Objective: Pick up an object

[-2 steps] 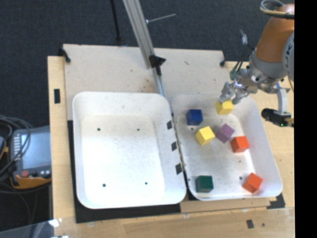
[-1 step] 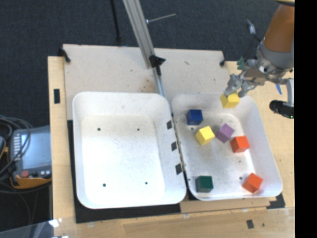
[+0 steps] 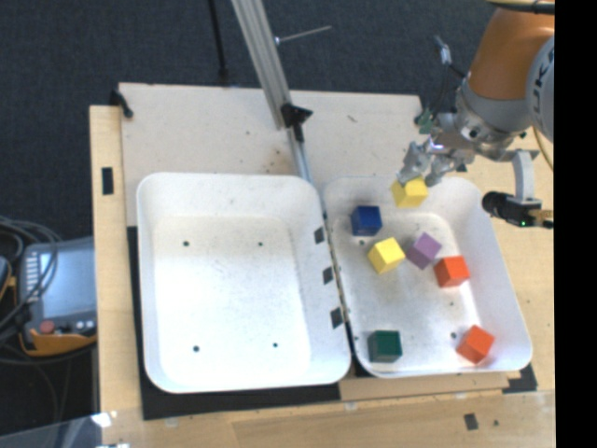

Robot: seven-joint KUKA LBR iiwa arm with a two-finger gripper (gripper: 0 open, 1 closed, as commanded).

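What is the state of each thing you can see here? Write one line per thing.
Gripper: raised over right bin's far edge, shut on yellow cube.
Yellow cube: held, lifted.
Second yellow cube: resting in right bin.
Blue cube: resting.
Purple cube: resting.
Orange cubes: resting.
Green cube: resting.

Two shallow white plastic bins [image 3: 233,194] carry dark specks; cubes are yellow [image 3: 386,254], blue [image 3: 367,219], purple [image 3: 425,249], orange [image 3: 451,271], green [image 3: 384,345]; the arm's band [image 3: 508,49] is orange.
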